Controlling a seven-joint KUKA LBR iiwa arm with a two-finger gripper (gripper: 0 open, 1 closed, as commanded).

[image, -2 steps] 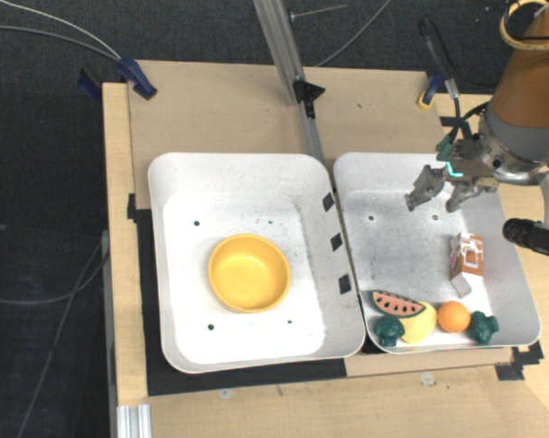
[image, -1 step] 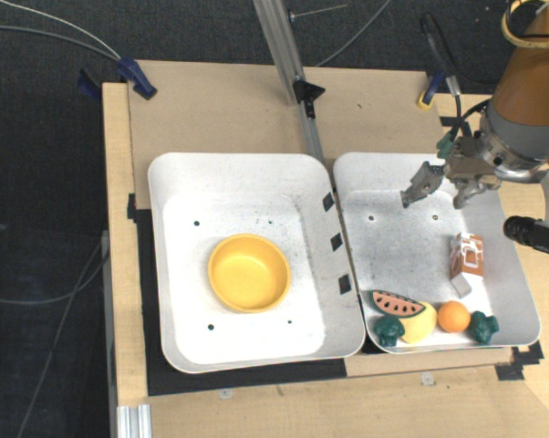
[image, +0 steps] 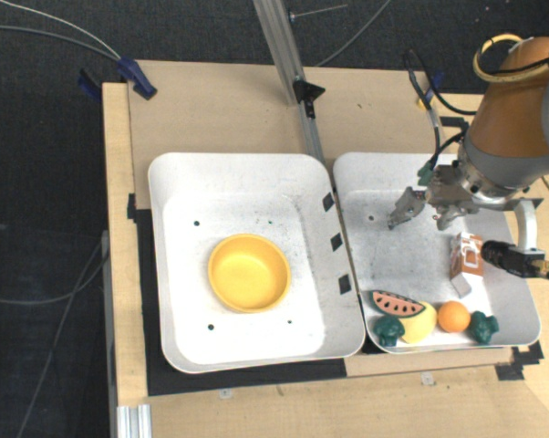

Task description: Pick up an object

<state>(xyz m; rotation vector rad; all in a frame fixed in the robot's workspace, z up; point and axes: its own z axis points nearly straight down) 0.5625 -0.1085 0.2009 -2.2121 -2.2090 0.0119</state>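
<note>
Dark carpet surrounds a pale wooden bench point(image: 229, 99) that bears two shallow white bins side by side. At the middle of the left bin point(image: 247, 176) lies a yellow bowl point(image: 248, 271). The right bin point(image: 384, 176) keeps its things at its near and right side: a watermelon slice point(image: 398, 301), a yellow fruit point(image: 421, 323), a green piece point(image: 389, 329) touching that fruit, an orange point(image: 453, 318), another green piece point(image: 481, 327) just beside the orange, and an orange-and-white carton point(image: 467, 255) farther back by the right wall. As for the task, nothing looks picked up yet: every object rests on a bin floor, so choosing one, closing on it and lifting all appear to be left. The gripper point(image: 423, 206) hangs over the far middle of the right bin, above bare floor, with the grey arm point(image: 512, 108) reaching in from the right. Its fingers point(image: 404, 210) appear parted, though how widely is hard to tell from this slant, and nothing sits between them. The carton is the nearest object, to its right and nearer.
</note>
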